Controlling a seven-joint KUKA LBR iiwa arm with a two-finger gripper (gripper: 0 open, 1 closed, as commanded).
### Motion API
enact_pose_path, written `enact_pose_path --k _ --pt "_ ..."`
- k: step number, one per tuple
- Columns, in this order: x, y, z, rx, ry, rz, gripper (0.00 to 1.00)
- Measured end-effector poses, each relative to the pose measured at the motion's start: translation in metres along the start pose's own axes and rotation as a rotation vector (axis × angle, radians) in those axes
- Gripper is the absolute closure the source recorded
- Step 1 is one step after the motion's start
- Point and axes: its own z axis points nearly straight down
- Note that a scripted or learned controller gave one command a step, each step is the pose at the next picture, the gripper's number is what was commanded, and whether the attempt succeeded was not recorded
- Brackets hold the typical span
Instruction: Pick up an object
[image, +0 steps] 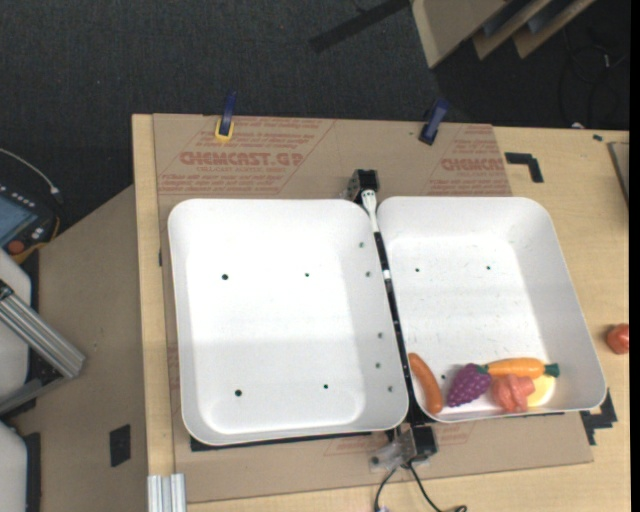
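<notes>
A: So, from the overhead camera, what sits on the bench?

B: Two shallow white plastic bins side by side on a brown cardboard sheet (300, 150) printed with red lettering. The left white bin (200, 300) takes the middle-left of the frame, the right white bin (540, 260) the middle-right, and their inner edges meet along a dark seam running down the centre.

A: And the things to pick up?

B: All gathered in the lower part of the right bin, against its near wall. Furthest left is an elongated orange-red toy sausage (425, 381), lying slanted just beside the seam. Next to it, touching or nearly so, is a purple bunch of toy grapes (467, 385). To the right of the grapes lies an orange toy carrot with a green tip (520, 368), roughly level, and beneath it a pinkish-red lumpy toy piece (509, 394) against a pale yellow item (541, 391) that is partly hidden; I cannot tell what that is.

A: Anything outside the bins?

B: A small red-orange object (618, 339) at the right edge of the frame, on the bench beyond the right bin. Two blue clamps, (228, 115) and (434, 122), pinch the cardboard's far edge near the top.

A: The pincer, released or clenched?

B: I cannot tell from this view.
</notes>
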Motion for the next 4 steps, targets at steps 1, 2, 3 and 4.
enact_pose_path --k 1,2,3,4 --pt "0.001 0.022 0.028 0.006 0.003 -0.001 1.00" --pt "0.000 -0.007 0.008 -0.002 0.000 0.001 1.00" --pt "0.001 0.004 0.039 0.007 0.004 0.000 1.00" --pt "0.001 -0.007 0.038 0.004 0.003 0.000 1.00"
